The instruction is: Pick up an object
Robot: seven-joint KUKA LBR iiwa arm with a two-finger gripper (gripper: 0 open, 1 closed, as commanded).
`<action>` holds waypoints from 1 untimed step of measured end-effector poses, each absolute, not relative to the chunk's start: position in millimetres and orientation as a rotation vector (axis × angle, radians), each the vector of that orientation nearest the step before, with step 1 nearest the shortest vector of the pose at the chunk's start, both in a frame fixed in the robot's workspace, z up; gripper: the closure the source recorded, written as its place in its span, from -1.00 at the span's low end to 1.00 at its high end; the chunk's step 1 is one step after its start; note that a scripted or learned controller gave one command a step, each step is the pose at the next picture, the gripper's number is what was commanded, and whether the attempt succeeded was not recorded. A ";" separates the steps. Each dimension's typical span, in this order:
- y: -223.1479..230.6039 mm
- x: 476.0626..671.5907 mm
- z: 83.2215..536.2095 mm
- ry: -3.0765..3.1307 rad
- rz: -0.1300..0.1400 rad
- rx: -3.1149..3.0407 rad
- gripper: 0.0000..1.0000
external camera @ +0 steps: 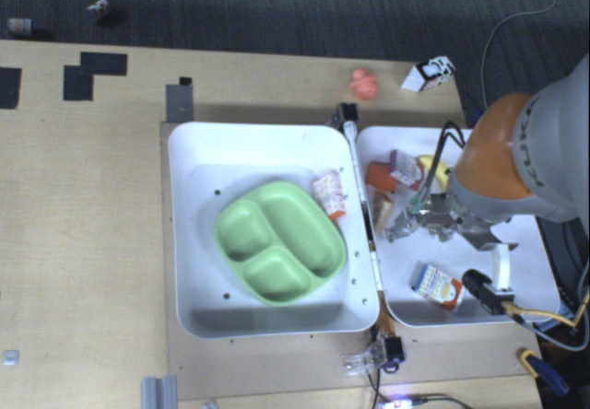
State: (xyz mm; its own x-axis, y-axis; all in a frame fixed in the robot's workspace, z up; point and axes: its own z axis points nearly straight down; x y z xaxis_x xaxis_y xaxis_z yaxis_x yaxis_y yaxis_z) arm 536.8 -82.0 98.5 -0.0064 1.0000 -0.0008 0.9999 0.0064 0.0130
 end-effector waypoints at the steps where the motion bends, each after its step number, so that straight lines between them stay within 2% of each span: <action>1: -85.4 490.6 87.6 2.216 0.013 2.211 -1.00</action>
